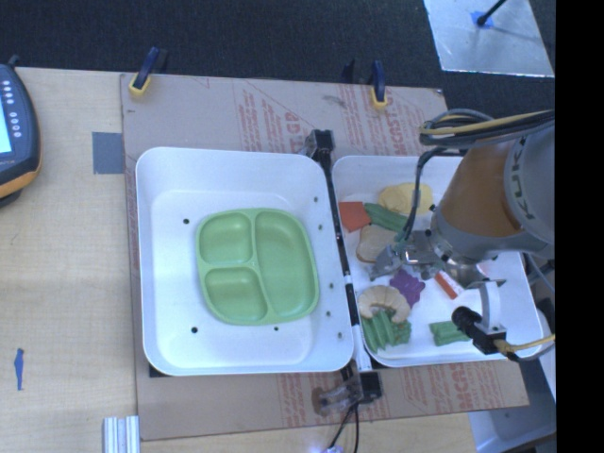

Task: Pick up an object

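The arm's wrist with its orange band [481, 196] hangs low over the right bin [528, 295]. My gripper [408, 258] reaches down among the toy foods there, just above a purple piece [408, 285]. Around it lie a yellow piece [404, 197], a red piece [353, 216], a dark green pod [385, 217], a tan piece [371, 243], a sliced tan ring [385, 300], a green bundle [387, 330] and a small green block [445, 332]. The arm hides the fingertips and the bin's middle.
The left bin [170, 253] holds a green sectioned plate [257, 266]. A black clamp [321, 143] sits at the bins' joint at the back. Cables [472, 121] loop over the arm. A handheld pendant [14, 130] lies at the far left.
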